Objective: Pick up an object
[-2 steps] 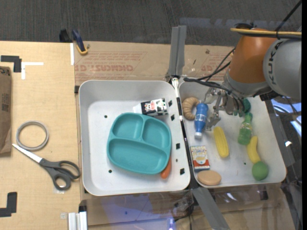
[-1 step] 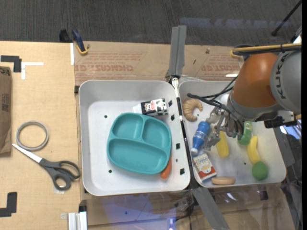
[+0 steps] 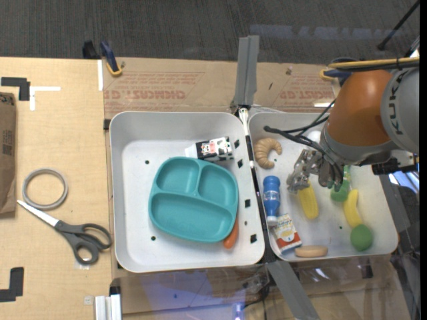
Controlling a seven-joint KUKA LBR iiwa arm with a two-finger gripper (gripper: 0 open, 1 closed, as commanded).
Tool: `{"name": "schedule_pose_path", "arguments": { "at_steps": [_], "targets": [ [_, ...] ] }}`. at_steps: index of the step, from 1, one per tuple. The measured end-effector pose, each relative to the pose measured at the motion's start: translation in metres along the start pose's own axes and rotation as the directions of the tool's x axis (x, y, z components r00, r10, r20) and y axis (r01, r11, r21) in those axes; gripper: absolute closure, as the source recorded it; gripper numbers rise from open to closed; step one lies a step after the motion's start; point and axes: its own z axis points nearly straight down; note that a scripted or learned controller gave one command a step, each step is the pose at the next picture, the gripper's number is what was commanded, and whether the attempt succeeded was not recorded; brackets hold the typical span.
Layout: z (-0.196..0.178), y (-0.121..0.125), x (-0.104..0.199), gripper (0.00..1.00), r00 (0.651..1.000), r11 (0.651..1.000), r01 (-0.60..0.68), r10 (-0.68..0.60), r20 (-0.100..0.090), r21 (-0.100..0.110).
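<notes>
left bin (image 3: pixel 127 179): teal plate (image 3: pixel 193 200), little carton (image 3: pixel 213 149), carrot (image 3: pixel 231 235)
right bin (image 3: pixel 327 235): croissant (image 3: pixel 267 150), bottle (image 3: pixel 271 196), bananas (image 3: pixel 307 202), lime (image 3: pixel 361 237)
jaws (image 3: pixel 308 172): over the bananas, honestly can't tell if released or clenched

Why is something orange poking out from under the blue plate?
That looks like a toy carrot, half tucked under the edge of the teal divided plate in the left bin. It looks odd because the plate hides most of it. Nothing looks spilled or broken.
</notes>
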Motion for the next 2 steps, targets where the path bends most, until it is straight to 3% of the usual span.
{"name": "schedule_pose_path", "arguments": {
  "at_steps": [1,2],
  "targets": [
    [-0.089,0.050,0.060,1.00,1.000,1.000,-0.029,0.029,-0.010,-0.005],
    [-0.175,0.016,-0.017,1.00,0.998,0.998,-0.059,0.059,-0.007,-0.004]
  ]
}}
